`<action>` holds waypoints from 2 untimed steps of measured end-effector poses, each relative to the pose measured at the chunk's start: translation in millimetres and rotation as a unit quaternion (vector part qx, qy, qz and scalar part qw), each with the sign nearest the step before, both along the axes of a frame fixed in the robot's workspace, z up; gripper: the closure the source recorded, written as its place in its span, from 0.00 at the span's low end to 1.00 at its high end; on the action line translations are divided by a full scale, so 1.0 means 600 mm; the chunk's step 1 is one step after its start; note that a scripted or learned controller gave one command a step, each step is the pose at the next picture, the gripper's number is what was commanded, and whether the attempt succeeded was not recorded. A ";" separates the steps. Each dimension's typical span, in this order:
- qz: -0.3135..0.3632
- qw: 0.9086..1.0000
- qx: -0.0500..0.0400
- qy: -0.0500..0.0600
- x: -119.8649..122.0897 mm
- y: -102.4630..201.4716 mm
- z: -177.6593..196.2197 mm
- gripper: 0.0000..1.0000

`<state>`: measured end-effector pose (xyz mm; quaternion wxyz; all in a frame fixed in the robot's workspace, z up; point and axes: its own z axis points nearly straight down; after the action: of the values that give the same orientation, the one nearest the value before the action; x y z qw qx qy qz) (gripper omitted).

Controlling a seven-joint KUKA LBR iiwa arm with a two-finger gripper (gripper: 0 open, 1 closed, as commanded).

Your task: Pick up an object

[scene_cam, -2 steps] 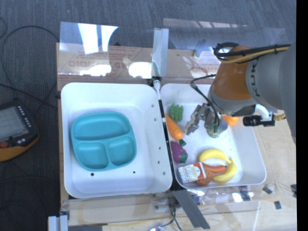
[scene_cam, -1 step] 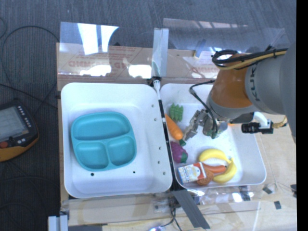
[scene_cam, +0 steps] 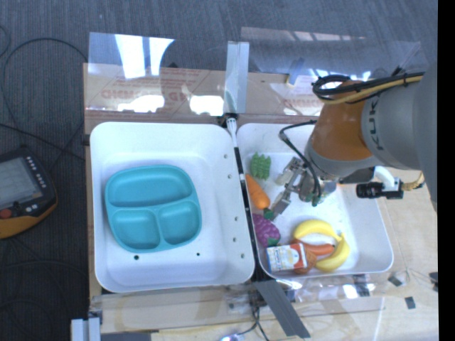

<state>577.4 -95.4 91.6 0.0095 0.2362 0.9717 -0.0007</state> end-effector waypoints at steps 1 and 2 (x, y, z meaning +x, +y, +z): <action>0.001 1.000 -0.001 -0.002 0.003 0.001 0.020 1.00; 0.001 1.000 -0.001 -0.001 0.002 0.001 0.019 0.00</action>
<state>578.5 -94.9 102.8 0.0105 0.2355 0.9718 -0.0012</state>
